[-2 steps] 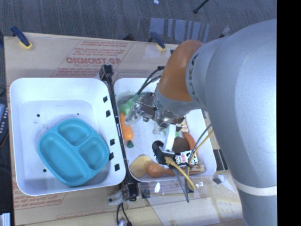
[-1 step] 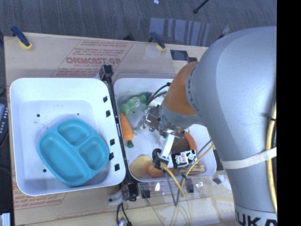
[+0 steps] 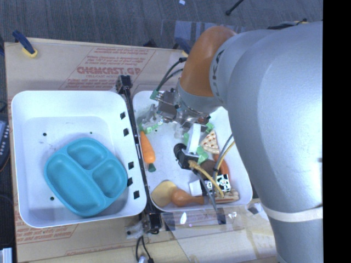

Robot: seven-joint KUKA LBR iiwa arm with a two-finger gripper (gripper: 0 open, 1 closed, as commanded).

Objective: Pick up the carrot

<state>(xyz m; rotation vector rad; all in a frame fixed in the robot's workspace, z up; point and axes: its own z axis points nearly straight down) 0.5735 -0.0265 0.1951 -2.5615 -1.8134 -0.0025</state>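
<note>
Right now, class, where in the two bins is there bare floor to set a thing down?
Left bin: bare floor behind the blue divided plate. Right bin: a small patch between the carrot and the wooden spoon. Its far side is crowded under the arm.

the carrot (image 3: 147,148) is a small orange toy with a green top. it lies flat on the floor of the right bin (image 3: 164,174), close against its left wall, green end pointing far.
</note>
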